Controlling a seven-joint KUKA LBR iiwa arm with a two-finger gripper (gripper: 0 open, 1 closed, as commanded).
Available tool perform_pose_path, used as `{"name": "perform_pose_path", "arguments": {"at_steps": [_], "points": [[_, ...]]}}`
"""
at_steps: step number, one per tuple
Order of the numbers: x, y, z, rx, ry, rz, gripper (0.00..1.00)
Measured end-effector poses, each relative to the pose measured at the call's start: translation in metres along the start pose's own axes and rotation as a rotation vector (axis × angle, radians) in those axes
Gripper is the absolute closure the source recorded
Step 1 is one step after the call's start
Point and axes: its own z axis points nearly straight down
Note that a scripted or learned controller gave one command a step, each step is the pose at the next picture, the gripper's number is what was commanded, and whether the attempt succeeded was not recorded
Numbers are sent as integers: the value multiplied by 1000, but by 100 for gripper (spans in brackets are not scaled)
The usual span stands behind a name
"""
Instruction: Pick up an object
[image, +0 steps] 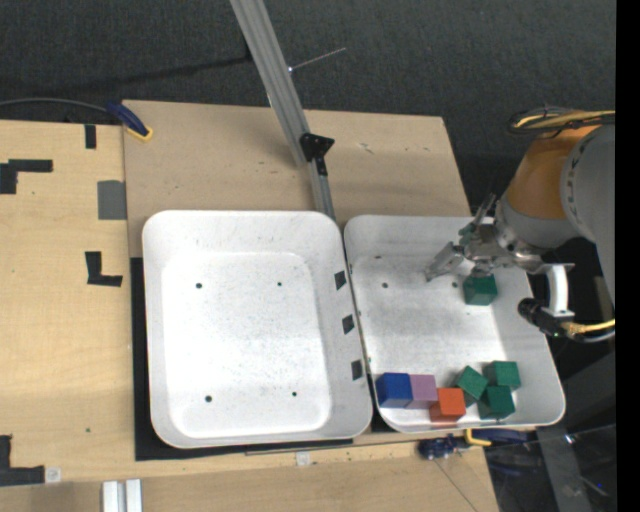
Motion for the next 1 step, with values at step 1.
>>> {"name": "perform_pose_path", "arguments": {"at_steps": [1], "points": [[1, 1, -9, -1, 0, -2, 100]]}}
